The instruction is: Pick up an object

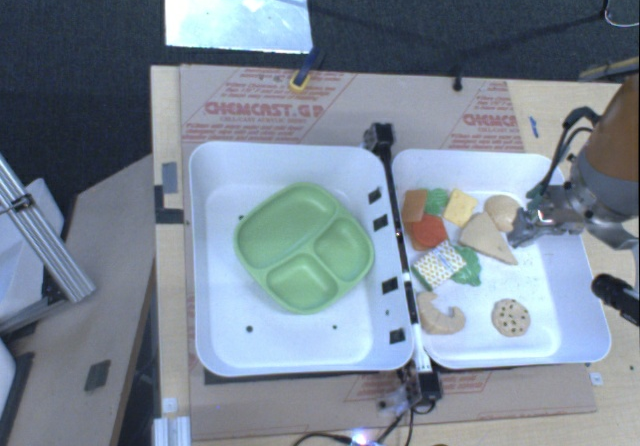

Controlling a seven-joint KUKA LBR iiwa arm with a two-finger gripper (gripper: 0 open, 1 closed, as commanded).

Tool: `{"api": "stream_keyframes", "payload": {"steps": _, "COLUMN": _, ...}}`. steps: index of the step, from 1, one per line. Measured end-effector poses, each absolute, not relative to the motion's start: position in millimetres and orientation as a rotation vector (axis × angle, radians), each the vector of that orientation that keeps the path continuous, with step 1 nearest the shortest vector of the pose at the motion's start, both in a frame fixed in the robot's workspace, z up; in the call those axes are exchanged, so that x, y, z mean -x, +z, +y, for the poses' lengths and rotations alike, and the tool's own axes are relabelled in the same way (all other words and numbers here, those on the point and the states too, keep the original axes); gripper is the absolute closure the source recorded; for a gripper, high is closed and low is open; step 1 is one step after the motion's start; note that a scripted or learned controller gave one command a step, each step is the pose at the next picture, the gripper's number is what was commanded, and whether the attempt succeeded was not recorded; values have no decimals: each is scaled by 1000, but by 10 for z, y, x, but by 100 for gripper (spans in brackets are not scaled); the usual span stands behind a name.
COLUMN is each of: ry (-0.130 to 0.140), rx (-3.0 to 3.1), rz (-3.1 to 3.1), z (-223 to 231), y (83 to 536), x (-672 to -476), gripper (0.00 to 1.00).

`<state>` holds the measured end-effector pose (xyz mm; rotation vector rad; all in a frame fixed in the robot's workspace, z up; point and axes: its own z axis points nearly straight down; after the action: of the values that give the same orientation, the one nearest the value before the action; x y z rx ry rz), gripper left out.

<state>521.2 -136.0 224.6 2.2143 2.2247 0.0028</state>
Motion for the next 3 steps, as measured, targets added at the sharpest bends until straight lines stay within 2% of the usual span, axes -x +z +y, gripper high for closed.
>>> {"api": "stream_keyframes", "payload": {"steps": 3, "ry": 5, "rx": -2212, "rz": 2228, "z": -181, "y": 2373, "x": -6280, "gripper": 100}}
